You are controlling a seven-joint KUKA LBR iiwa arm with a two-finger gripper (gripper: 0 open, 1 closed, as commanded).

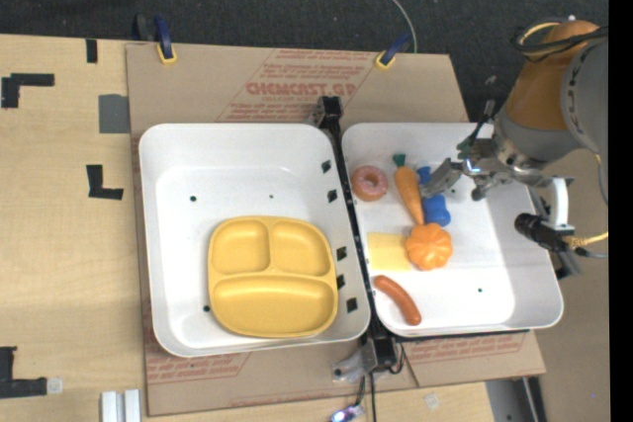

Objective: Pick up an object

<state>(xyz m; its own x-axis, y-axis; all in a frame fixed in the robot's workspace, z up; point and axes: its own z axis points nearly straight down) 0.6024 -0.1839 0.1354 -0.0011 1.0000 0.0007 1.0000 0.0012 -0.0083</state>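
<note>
The right bin point(495, 311) holds several toy foods. A pink donut point(370, 182) lies at its left, with an orange carrot point(409, 195) beside it. A blue block point(435, 209) sits just right of the carrot, and a small teal piece point(400, 158) lies behind it. In front of these rest a round orange fruit point(429, 246), a pale yellow slab point(387, 253) and a red sausage point(398, 298). My gripper point(458, 184) hangs over the bin's back right part, just right of the blue block, open, with nothing between its fingers.
The left bin point(168, 212) holds a yellow divided plate point(272, 276). A dark divider with clips point(341, 212) runs between the bins. The arm's grey wrist and orange band point(544, 84) reach in over the right bin's far right edge.
</note>
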